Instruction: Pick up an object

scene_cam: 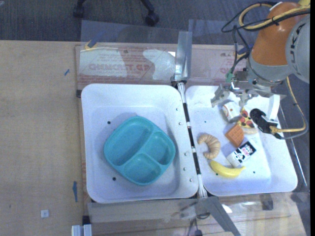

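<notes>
My gripper [231, 99] hangs over the far part of the right bin [280, 176], open, with its two grey fingers spread. Just in front of the fingertips lies a small white and brown bread-like piece [229, 111]; nothing is between the fingers. Beside that piece sits a small red and yellow toy food [246, 120]. Nearer the front lie an orange square cracker [236, 134], a tan croissant [210, 145], a white carton with black patches [242, 153] and a yellow banana [226, 169].
The left bin [93, 107] holds a teal divided plate [140, 150]. A ridge [189, 141] separates the bins. A yellow cable and black connector [263, 122] trail from the arm over the right bin's right side. A metal bracket [183, 58] stands behind the bins.
</notes>
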You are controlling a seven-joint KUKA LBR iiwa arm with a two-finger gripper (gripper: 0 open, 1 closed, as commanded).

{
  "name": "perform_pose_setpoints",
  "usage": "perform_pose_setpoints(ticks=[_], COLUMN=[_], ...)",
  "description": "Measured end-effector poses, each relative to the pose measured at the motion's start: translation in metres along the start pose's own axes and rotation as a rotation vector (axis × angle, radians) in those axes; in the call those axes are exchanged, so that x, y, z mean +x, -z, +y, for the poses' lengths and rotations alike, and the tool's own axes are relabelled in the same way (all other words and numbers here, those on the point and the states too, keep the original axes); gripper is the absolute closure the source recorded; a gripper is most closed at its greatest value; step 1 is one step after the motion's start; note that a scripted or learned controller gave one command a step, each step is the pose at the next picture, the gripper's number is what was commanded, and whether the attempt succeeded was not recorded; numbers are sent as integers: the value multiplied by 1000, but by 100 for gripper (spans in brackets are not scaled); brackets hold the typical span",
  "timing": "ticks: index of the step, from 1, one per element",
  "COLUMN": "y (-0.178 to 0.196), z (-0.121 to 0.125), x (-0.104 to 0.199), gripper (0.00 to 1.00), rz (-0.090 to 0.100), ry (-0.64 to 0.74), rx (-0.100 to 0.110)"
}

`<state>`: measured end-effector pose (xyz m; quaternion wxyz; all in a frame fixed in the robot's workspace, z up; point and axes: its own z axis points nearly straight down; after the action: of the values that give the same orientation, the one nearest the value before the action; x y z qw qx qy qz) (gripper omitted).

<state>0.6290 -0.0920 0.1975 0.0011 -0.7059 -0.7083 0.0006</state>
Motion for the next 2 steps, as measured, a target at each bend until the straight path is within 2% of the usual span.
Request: perform_pose_setpoints(ticks=[1,2], y=[-89,-56], z=[25,-62], x=[-23,-69], gripper=[0,0], rz=[-1,0], ry=[-3,-5], rx=[-4,-1])
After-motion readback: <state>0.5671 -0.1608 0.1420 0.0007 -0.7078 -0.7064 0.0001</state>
